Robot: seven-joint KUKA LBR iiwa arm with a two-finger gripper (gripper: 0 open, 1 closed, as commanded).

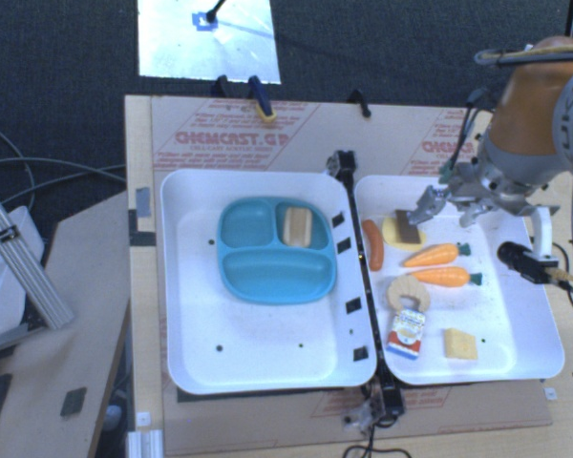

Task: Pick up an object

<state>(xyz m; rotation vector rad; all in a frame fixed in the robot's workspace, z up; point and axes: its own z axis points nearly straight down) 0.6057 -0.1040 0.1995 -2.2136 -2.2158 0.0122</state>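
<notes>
1. Brown board covers the tabletop (pixel 296 127), printed with red lettering, and carries two shallow white bins side by side.
2. White and broad, the left bin (pixel 196 351) holds a blue divided plate (pixel 267 265); a tan block of toy bread (pixel 297 225) sits in the plate's upper right compartment.
3. White as well, the right bin (pixel 516 346) holds the small toy foods, and the grey arm with its orange band (pixel 544 93) reaches over its upper right corner.
4. Grey metal, the pincer (pixel 451 208) hangs over the upper part of the right bin; its two fingers are spread well apart, one slanting down left and one lying to the right, with nothing between them.
5. Yellow, a cheese-like piece (pixel 395 231) lies just below the left finger's dark tip, which seems to overlap its upper right corner; I cannot tell whether they touch.
6. Orange, two carrots lie below the pincer: the upper carrot (pixel 432 254) and the lower carrot (pixel 443 277), both with green ends pointing right, near each other but apart.
7. Red-orange, a sausage (pixel 371 243) lies upright along the bin's left wall, left of the yellow piece.
8. Tan, a ring-shaped pastry (pixel 408 292) sits below the carrots, touching a small printed carton (pixel 407 333) beneath it.
9. Pale yellow, a square wedge (pixel 460 344) rests right of the carton, well apart from the pincer.
</notes>
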